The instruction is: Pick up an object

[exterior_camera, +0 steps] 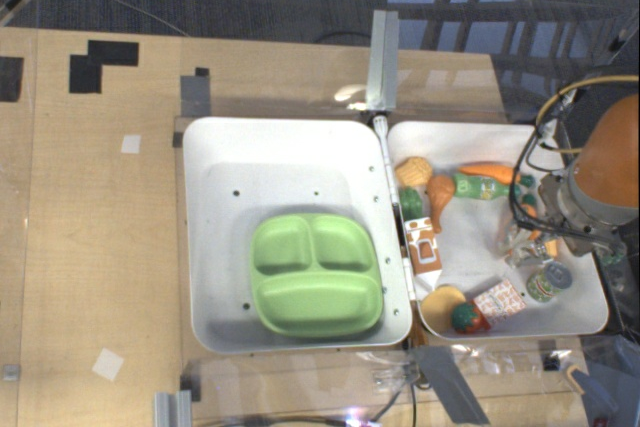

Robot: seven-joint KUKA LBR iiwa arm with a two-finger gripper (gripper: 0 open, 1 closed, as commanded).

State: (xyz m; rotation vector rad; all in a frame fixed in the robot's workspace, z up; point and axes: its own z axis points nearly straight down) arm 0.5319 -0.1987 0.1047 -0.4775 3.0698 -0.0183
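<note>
- objects: carrot [440, 199], small can [547, 282], patterned box [499, 300] in right bin [590, 320]
- end effector [528, 245] low over right bin; open or closed, cannot tell
- green tray [316, 273] in left bin [215, 215]

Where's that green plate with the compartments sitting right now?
The green divided plate lies in the left bin, toward its near edge and close to the divider it shares with the right bin, which holds the small toys.
</note>
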